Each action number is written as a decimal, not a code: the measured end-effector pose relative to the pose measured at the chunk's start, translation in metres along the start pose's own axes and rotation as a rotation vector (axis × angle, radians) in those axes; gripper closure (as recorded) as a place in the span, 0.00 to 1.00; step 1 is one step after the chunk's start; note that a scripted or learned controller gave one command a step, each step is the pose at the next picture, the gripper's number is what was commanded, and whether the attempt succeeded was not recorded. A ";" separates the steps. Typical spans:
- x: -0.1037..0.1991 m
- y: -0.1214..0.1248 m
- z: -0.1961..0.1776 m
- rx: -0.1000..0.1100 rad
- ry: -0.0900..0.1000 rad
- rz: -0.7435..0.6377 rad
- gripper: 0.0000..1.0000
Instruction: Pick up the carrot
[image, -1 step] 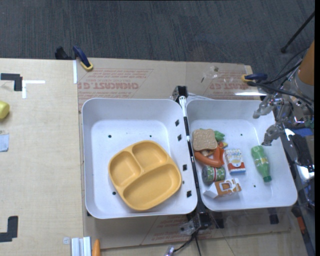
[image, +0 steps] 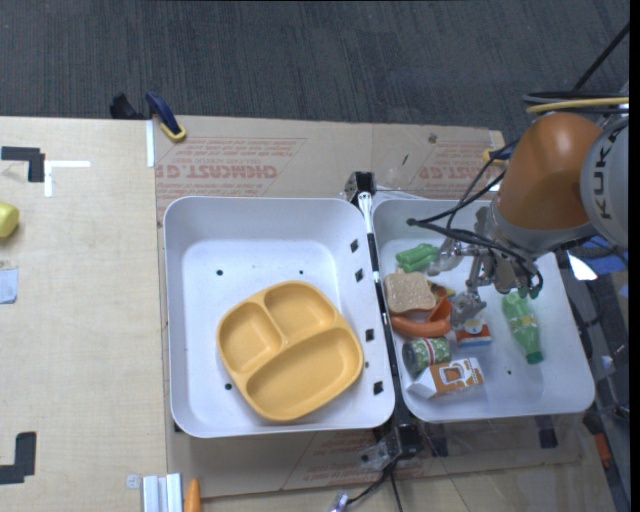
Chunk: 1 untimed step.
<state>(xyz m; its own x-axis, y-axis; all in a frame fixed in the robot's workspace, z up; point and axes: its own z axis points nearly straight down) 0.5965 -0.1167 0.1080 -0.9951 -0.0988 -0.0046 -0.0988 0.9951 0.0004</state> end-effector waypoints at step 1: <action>0.095 0.086 -0.085 0.000 0.001 -0.070 0.00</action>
<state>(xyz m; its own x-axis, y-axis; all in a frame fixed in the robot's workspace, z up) 0.4935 -0.0408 0.1923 -0.9857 -0.1683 -0.0041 -0.1683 0.9857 0.0004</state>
